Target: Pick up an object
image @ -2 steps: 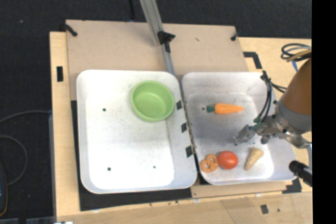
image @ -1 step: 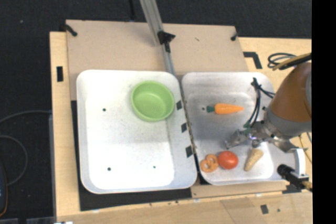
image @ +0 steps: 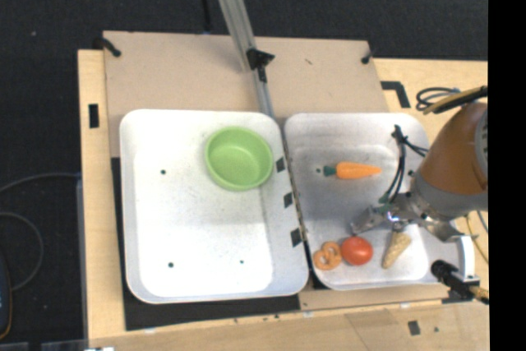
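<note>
Fingers: gripper (image: 386, 219) is hanging low over the right bin (image: 329, 136); how far its fingers are parted I cannot tell, and nothing is showing between them.
Corn-like piece: pale yellow piece (image: 396, 249) is lying just beside and toward the near rim from the tip, apart from it; likely the closest candidate.
Tomato: red tomato (image: 356, 251) is sitting a little further left, touching an orange ring-shaped piece (image: 327, 256) at the near rim.
Carrot: carrot (image: 353, 171) is lying beyond the tip, well apart, on open floor, easy to approach.
Far side: green bowl (image: 239, 159) is resting in the left bin (image: 164, 259), out of this reach.
Judgement: arm appears to be choosing among the clustered items; crowding near the rim may spoil a grasp.
</note>
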Robot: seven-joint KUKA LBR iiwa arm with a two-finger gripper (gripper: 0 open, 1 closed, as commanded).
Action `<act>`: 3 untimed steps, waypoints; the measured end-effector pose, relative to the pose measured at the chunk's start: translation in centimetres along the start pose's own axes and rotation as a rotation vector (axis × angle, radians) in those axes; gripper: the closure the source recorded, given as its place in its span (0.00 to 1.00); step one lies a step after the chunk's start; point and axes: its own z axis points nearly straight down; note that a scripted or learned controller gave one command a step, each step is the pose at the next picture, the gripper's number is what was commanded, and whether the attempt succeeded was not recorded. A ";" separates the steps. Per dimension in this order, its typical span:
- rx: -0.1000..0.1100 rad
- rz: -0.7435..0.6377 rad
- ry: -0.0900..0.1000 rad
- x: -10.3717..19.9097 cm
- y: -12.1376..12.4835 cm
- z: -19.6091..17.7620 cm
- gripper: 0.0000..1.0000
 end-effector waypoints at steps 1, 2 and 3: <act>-0.005 0.004 0.001 0.0 0.2 -1.1 1.00; -0.010 -0.006 0.000 -0.1 0.9 -7.5 1.00; -0.006 -0.007 0.000 0.6 1.6 -12.4 1.00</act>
